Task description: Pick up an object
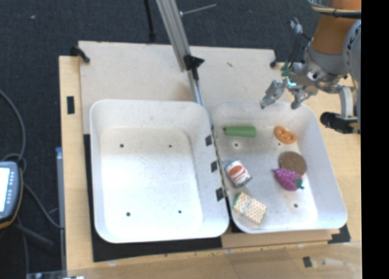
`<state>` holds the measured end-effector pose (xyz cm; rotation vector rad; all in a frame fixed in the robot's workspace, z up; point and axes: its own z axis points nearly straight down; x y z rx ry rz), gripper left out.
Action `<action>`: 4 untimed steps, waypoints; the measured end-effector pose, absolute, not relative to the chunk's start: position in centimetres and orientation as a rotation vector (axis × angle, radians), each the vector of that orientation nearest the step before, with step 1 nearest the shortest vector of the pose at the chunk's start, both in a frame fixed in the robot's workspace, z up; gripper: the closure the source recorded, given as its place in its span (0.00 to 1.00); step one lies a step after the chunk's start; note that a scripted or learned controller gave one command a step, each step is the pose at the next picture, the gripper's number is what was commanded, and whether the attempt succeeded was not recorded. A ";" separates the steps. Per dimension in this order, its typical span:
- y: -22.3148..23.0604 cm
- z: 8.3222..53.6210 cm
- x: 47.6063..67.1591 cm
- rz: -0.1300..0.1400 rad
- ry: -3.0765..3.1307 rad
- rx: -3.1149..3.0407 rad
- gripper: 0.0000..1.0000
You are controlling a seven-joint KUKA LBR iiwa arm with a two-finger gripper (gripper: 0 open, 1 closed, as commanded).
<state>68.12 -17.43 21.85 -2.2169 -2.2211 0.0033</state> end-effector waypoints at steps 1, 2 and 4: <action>-17.5 22.2 68.2 0.004 -2.228 -2.219 0.00; -17.4 16.0 68.4 0.008 -2.228 -2.213 0.00; -17.6 12.4 68.6 0.004 -2.244 -2.213 1.00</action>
